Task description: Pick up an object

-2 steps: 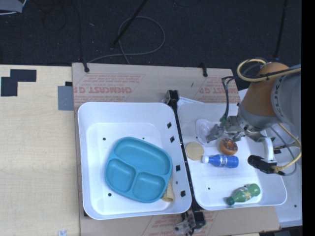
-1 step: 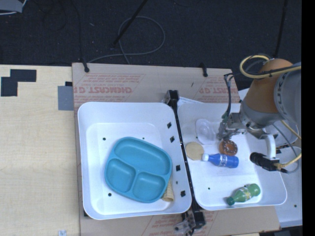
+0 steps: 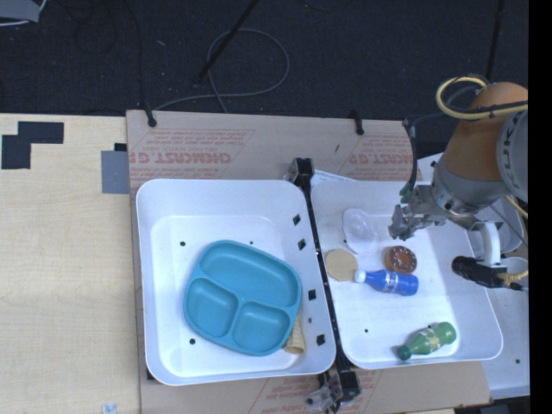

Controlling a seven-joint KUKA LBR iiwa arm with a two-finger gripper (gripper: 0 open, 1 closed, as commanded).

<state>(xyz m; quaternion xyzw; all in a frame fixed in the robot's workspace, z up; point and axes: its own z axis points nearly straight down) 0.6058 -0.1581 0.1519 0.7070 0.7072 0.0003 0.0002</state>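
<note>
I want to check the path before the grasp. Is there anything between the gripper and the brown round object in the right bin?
Nothing visible is in the way. The gripper hangs just above and slightly left of the brown round object. The blue bottle lies below that object, and the clear cup sits to the left.

Divided tray (image 3: pixel 243 297) in left bin (image 3: pixel 164 222), right bin (image 3: pixel 483 326) holding cup (image 3: pixel 359 226), cookie (image 3: pixel 399 259), disc (image 3: pixel 341 265) beside lying bottle (image 3: pixel 390 281), second bottle (image 3: pixel 427 340) nearest front edge.
</note>
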